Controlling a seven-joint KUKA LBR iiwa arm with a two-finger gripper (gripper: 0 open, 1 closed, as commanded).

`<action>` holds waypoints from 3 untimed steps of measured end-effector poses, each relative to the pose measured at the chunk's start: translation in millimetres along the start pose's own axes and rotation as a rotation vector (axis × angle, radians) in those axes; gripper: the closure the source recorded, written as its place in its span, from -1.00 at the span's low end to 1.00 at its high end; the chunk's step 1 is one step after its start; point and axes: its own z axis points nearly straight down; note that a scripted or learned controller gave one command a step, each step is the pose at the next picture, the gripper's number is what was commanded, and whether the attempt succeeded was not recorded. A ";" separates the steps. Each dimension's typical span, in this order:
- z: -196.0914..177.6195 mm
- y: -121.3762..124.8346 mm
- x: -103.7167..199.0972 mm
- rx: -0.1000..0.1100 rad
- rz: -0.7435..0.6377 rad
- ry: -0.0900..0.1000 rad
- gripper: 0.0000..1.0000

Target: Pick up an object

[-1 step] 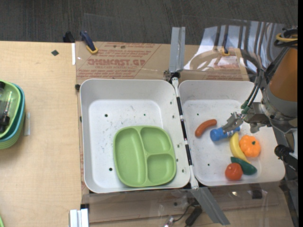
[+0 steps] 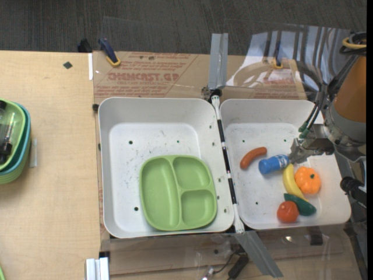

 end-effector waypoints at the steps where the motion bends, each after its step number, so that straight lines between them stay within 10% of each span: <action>1: 55.3 8.3 72.5 -0.003 -0.075 0.000 1.00; 2: 54.4 94.4 137.6 -0.006 -0.349 -0.002 1.00; 3: 46.2 94.7 136.0 -0.005 -0.345 -0.003 1.00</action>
